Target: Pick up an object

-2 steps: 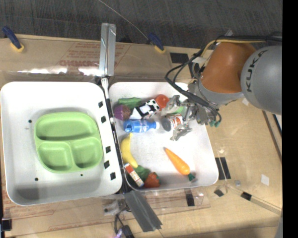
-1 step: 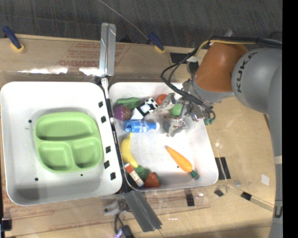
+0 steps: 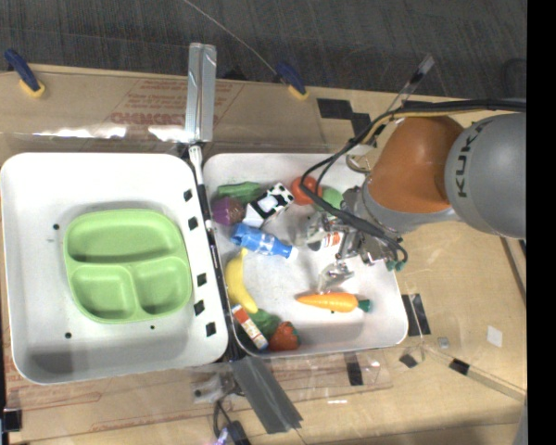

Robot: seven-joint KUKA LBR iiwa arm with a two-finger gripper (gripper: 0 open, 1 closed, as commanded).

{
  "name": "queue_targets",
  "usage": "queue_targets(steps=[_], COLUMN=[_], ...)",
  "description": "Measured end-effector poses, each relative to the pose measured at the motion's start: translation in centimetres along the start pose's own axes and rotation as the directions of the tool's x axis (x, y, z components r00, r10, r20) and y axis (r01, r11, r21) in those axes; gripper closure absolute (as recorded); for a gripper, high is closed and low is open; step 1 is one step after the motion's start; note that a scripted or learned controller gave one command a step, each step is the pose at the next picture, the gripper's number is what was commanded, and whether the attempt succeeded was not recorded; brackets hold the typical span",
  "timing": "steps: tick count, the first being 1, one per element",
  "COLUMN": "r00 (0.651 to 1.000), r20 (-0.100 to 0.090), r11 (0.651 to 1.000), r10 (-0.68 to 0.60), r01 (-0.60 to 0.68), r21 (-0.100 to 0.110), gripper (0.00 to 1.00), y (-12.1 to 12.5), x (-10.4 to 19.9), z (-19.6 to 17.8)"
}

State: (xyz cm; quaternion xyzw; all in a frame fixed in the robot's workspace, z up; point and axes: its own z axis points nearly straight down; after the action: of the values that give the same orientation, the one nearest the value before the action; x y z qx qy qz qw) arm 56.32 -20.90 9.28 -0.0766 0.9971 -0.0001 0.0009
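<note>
Black capital letters reading "KU", the start of a maker's name, run up the curved grey housing of the robot arm [image 3: 493, 170], just beside its orange band, before the frame's right edge cuts the word off. Faded red print stands on the brown cardboard sheet [image 3: 157, 100] lying behind the two bins; it appears upside down from this angle and is too blurred to read. Small labels on the toy items in the right white bin [image 3: 389, 327] cannot be made out either.
</note>
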Motion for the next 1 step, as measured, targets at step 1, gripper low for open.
queue_targets(steps=[1], r00=[0.996], r20=[0.002], r11=[0.996], r10=[-0.094], r01=[0.094], r21=[0.001], gripper=[0.00], y=[-0.41], x=[-2.45], z=[-0.05])
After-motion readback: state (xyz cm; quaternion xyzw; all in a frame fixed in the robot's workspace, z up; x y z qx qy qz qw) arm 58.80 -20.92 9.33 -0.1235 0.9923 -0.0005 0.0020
